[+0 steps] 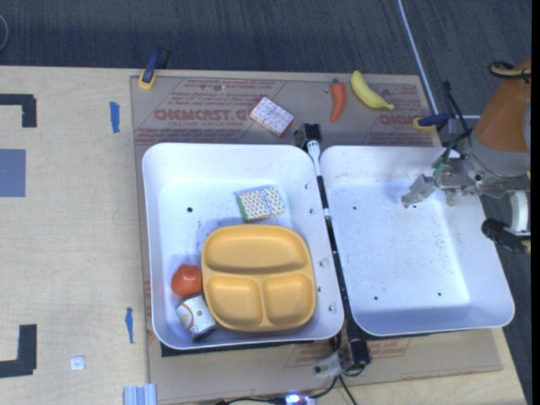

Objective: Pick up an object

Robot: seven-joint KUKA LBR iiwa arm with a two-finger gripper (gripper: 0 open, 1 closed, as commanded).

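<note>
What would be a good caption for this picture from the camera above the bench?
Gripper over the right bin; yellow tray, red ball and patterned block wait in the left bin.

Bench [67, 251]: two white bins [164, 226], banana [369, 91], chili [337, 101], patterned block [271, 116].

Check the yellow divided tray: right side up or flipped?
Right side up: the yellow tray lies flat in the left bin, its three compartments facing up.

Gripper [415, 194] hangs over the right bin [422, 310]; left bin [169, 184] holds a yellow tray [257, 277], tomato [186, 280], sponge [260, 202].
</note>
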